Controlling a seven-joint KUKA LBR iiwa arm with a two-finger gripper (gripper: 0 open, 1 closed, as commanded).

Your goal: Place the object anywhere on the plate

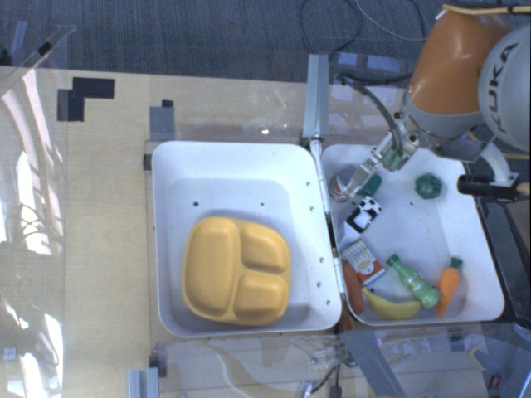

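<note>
Right bin: arm slants in, claw hovering low

Arm casing: pale grey rounded shell, smooth and glossy, with dark letters "KU" readable at the frame's edge.
Orange band: broad, bulbous orange section above the wrist, with a soft highlight on its curve.
Wrist: grey ring under the orange band, narrowing toward the tool.
Cable: dark hose curving from the wrist area down along the tool; thin black wires loop behind it.
Gripper: slim metallic body with silver and white parts, a small green patch near its tip, and dark fittings.
Side bracket: black bar jutting out beneath the grey shell.
</note>
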